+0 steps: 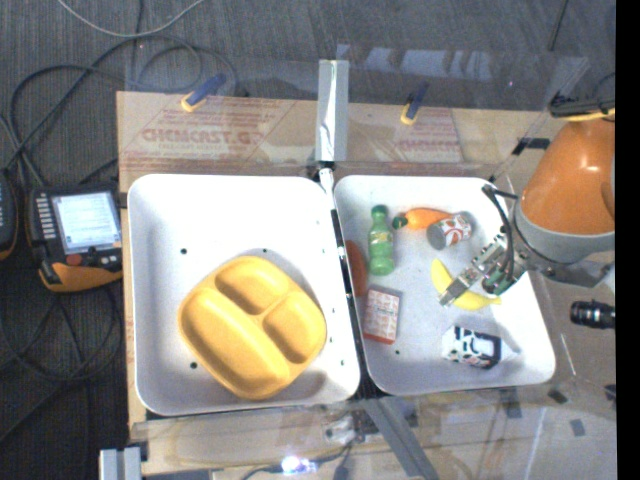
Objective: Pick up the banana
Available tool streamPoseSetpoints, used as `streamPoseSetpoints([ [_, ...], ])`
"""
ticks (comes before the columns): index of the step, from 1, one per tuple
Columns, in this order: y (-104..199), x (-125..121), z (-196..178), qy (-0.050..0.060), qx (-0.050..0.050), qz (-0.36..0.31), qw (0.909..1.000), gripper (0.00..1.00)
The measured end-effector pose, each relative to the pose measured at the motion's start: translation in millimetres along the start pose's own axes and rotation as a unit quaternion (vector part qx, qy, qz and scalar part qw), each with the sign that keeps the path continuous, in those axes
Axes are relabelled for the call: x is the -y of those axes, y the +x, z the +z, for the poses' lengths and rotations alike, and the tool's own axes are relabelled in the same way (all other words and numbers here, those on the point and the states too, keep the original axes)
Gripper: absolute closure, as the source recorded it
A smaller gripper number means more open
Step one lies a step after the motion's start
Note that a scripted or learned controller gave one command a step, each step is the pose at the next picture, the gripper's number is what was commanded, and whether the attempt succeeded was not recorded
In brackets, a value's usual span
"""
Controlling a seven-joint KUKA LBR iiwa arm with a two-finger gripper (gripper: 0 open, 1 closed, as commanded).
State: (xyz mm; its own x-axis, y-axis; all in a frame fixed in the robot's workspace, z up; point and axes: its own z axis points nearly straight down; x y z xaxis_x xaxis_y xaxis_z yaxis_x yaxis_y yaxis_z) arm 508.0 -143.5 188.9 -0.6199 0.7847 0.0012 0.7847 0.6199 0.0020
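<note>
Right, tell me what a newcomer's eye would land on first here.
First the big yellow tray with three compartments, lying in the left bin. Next the arm's orange band at the right edge, with the gripper down over the banana amid the right bin's clutter.

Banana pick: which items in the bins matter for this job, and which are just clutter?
Job:
- banana, right bin
- gripper, over the banana

Lying about:
- yellow divided tray, left bin
- green bottle
- carrot
- can
- red-and-white packet
- black-and-white item
</note>
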Motion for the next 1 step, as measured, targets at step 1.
streamPoseSetpoints([
  [1,-7.9,36.9,-15.1,0.002,0.002,0.186,0.9826,1.0],
])
